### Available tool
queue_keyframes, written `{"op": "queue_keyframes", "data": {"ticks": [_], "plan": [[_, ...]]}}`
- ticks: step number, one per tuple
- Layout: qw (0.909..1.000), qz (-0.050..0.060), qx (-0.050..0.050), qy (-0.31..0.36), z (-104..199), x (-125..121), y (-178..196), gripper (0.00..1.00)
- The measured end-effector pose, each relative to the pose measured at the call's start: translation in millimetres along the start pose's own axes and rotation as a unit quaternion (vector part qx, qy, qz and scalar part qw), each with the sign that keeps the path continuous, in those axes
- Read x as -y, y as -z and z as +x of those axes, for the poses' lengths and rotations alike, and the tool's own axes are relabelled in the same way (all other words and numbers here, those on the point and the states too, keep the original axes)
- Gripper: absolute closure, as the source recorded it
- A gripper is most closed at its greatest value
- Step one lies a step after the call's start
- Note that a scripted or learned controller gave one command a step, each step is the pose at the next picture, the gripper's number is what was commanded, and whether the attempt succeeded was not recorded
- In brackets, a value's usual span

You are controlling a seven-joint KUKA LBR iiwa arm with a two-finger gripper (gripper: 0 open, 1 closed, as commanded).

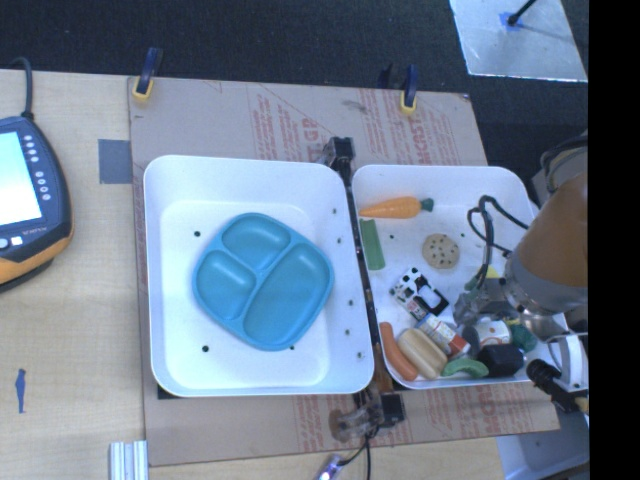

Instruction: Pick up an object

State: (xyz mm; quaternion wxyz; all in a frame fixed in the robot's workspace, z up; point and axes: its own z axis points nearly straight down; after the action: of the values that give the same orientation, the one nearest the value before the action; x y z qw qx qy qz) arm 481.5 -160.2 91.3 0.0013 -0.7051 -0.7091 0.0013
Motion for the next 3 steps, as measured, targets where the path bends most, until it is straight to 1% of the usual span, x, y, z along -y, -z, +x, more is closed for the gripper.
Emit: {"op": "queue_keyframes", "data": {"ticks": [1, 2, 3], "plan": [[1.0000, -0.001, 0.001, -0.001, -45, -63, 95, 1.00], [1.0000, -0.001, 0.000, -0.001, -45, -62, 95, 0.00], [1.0000, 0.001, 0.000, -0.001, -52, -47, -1, 0.00]]}}
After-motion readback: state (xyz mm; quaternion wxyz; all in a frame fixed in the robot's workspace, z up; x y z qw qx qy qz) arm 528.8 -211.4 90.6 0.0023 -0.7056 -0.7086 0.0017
